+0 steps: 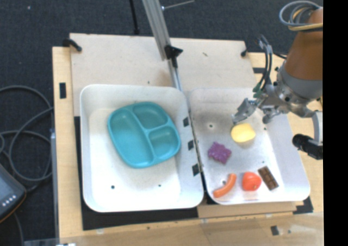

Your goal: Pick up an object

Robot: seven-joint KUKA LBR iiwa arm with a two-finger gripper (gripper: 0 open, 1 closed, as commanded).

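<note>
Worktop (pixel 228 231) carries two white bins side by side. My hand (pixel 255 110) hangs over the right bin (pixel 296 185), near its far edge, fingers spread with nothing between them. Just beside it, toward the bin's middle, sits a yellow object (pixel 243 133), apart from my fingertips. A purple piece (pixel 219 152) lies nearer the bin's left wall. Along the near edge lie an orange carrot (pixel 226 184), a red tomato (pixel 250 181) and a brown bar (pixel 267 178). The left bin (pixel 92 185) holds a teal divided plate (pixel 144 134).
</note>
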